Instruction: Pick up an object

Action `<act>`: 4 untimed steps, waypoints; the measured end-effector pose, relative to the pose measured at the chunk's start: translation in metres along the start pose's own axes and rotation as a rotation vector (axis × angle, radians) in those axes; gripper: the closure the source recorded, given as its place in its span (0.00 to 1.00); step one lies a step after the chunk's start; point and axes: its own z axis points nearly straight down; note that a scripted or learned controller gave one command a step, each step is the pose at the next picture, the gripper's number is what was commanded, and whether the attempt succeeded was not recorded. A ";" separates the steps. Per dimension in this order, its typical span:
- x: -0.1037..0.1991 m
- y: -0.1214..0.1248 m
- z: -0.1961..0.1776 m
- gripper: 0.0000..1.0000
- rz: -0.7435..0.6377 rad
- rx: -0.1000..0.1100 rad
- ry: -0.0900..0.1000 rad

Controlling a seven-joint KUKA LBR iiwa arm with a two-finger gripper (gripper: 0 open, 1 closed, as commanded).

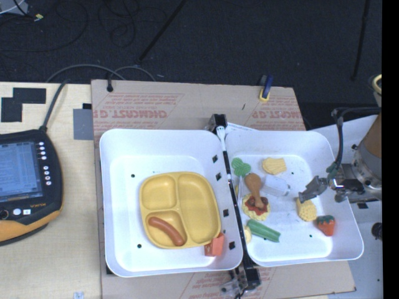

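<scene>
My gripper [310,192] reaches in from the right and hangs low over the right bin [346,245]. Its tip is just above a yellow corn piece [307,212]. A red strawberry [326,225] lies to the right of the corn. Further left in that bin are a brown drumstick [253,182], a small pizza slice [256,207], a green pea pod [264,230], a green broccoli piece [240,166] and a yellow cookie [274,165]. A pale, clear item [278,185] lies between the drumstick and the gripper.
The left bin [118,167] holds a yellow divided plate [187,204] with a sausage [166,229] in it, and an orange block [215,246] sits at the bin's near right corner. A teach pendant [25,179] lies on the bench at far left.
</scene>
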 end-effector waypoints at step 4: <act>-0.049 -0.013 0.069 0.00 0.002 -0.006 -0.004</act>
